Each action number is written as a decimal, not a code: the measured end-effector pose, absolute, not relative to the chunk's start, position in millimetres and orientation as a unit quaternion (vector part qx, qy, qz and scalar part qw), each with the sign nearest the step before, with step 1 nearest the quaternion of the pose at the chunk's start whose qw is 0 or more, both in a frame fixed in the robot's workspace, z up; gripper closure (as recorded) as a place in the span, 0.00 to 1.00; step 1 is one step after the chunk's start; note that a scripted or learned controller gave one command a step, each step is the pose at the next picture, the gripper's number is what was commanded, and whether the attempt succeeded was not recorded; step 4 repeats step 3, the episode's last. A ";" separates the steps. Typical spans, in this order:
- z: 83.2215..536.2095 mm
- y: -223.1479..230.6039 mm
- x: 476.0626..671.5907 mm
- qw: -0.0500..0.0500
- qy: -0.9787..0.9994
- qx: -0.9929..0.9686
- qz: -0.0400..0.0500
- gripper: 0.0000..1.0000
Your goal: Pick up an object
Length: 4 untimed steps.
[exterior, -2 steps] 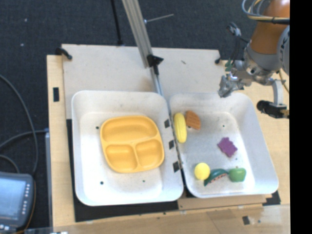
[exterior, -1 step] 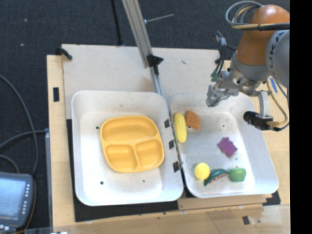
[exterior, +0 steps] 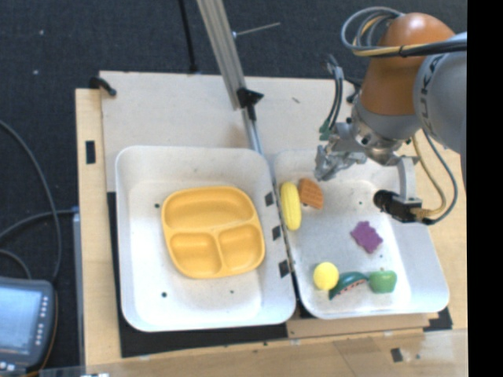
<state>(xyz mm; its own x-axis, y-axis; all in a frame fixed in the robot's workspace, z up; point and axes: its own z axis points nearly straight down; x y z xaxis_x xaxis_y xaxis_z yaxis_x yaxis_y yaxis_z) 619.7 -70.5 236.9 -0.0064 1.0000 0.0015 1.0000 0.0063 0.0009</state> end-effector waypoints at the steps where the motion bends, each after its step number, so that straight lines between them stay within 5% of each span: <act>1: 249.2 -27.9 592.5 0.000 -0.709 -0.705 -0.001 1.00; 3: 257.7 63.7 539.1 0.001 -0.710 -0.704 -0.001 1.00; 4: 257.7 63.7 539.1 0.001 -0.710 -0.704 -0.001 1.00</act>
